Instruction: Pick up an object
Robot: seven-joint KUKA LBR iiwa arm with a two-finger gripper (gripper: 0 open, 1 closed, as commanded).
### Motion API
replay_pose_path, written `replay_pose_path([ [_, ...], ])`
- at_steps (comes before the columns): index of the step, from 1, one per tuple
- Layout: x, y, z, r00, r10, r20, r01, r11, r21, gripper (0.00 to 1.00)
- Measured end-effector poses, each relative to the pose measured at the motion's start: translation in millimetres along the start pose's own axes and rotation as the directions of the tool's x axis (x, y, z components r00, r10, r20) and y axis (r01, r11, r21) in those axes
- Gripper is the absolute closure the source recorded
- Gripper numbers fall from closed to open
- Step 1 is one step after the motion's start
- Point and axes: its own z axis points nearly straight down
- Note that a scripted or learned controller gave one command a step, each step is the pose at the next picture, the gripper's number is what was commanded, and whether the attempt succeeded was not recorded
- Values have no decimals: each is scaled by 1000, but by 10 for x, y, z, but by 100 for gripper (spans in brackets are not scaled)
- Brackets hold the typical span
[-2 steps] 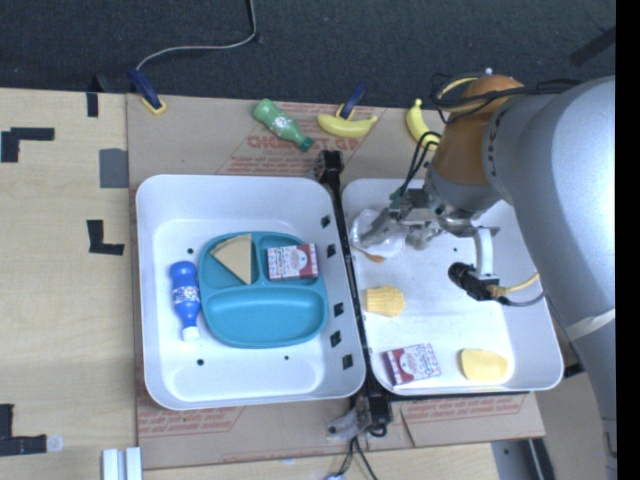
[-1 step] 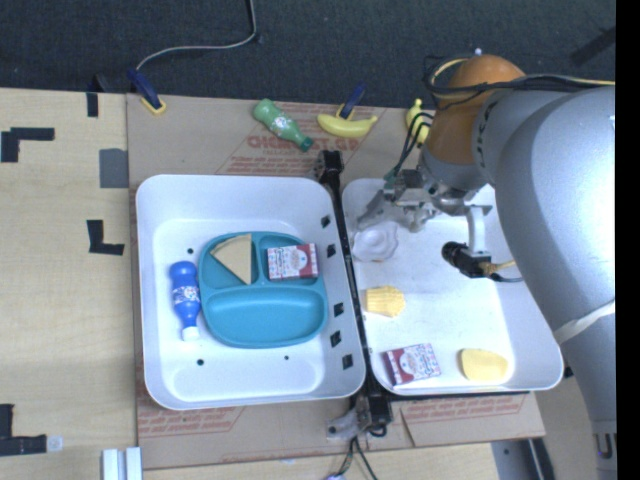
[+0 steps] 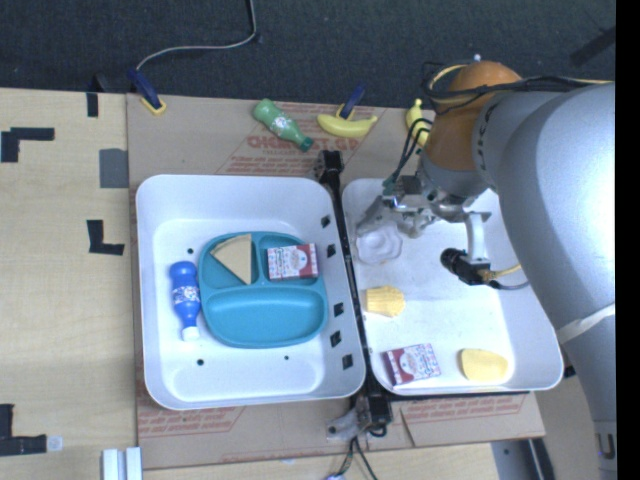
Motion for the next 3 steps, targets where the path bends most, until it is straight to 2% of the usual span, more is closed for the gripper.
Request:
replay_pose_path([
  [2,2,-22,0,1000,0,0,0,1000,1,0],
  [3,-19,-139,-7,1000,0,-1,0,1000,1,0],
])
